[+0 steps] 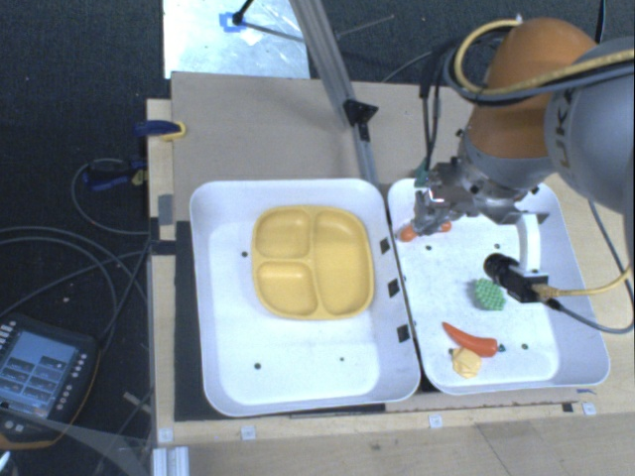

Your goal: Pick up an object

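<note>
Brown board covers the table (258, 127) on my feed, with two white bins side by side on it and dark carpet all around. Nearest me, off the table at the lower left, a control pendant (35, 365) lies on the floor among loose cables.

Toward the near edge of the right bin (566, 345) sits a small yellow lump (466, 364). Just behind it lies a red pepper (472, 340), slim and slightly curved, stretched across the bin. Farther in, near the bin's middle, is a green block (487, 294) with a knobbly surface, apart from the pepper.

At the bin's far left, close to the wall next to the other bin, I see an orange piece (408, 233). It is small and elongated, lying low on the white floor. Part of it is covered by the hand (429, 214), which hangs directly over it. From this angle I cannot tell whether the hand is open or closed, nor whether it touches the orange piece.

The left bin (213, 296) carries a yellow plate (313, 263) with three compartments, lying flat in the bin's far half. Beyond the bins a grey pole (322, 38) slants over the table, and a blue clamp (157, 128) sits at its far left edge.
</note>
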Controlling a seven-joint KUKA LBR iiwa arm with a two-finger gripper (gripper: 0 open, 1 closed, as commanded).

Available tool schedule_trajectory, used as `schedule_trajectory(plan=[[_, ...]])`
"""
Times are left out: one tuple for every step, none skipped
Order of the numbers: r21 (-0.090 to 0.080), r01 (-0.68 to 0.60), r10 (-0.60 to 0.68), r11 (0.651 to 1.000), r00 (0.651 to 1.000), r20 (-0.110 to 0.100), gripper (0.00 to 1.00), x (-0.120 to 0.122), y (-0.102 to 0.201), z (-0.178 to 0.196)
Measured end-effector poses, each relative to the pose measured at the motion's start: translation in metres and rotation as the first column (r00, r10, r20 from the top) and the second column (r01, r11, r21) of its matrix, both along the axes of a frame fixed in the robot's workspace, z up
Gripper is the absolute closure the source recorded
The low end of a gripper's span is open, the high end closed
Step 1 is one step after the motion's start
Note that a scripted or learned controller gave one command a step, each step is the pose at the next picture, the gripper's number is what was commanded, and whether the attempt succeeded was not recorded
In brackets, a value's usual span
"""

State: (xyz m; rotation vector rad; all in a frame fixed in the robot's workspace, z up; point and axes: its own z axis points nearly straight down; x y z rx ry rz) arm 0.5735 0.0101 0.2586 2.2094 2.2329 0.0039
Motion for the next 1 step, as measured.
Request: schedule_trajectory(plan=[[0.000,-0.001,0.001,1.000,1.000,0.001,1.00,0.0164,0.0609,-0.0060]])
